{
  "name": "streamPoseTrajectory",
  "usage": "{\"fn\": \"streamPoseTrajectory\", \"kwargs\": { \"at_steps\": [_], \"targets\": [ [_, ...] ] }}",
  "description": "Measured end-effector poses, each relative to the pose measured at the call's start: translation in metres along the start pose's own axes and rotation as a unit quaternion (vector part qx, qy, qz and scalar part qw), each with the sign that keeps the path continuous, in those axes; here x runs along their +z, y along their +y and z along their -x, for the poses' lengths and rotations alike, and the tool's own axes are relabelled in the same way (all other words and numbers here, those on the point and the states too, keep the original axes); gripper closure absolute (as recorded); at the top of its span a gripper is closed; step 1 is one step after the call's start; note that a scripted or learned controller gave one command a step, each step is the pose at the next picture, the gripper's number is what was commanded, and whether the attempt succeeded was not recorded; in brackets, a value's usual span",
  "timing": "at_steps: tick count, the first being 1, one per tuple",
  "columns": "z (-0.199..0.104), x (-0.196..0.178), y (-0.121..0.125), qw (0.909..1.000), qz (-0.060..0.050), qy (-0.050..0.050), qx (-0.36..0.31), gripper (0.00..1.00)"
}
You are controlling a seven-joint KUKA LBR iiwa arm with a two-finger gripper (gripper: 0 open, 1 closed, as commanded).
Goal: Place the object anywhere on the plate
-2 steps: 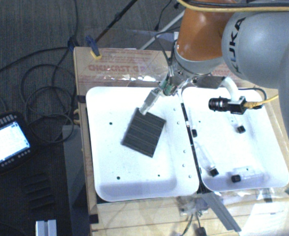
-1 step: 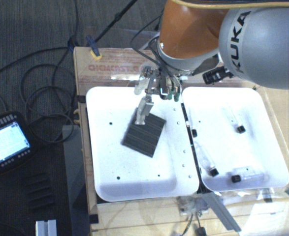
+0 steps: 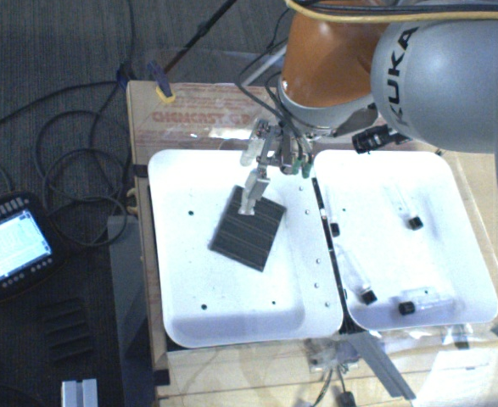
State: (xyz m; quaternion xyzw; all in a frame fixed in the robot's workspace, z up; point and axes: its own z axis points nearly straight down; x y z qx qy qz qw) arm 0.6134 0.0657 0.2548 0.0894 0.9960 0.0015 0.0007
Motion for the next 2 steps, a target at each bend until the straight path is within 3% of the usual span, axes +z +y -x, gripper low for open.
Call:
{"fn": "streamPoseTrajectory", "kwargs": {
  "at_steps": [1,2],
  "targets": [
    [0.034,0.020,-0.033,0.9999,0.000,-0.001,0.013,0.00],
    [-0.009,-0.077,0.015,0.9919,-0.001,-0.001,0.127,0.00]
  ]
}}
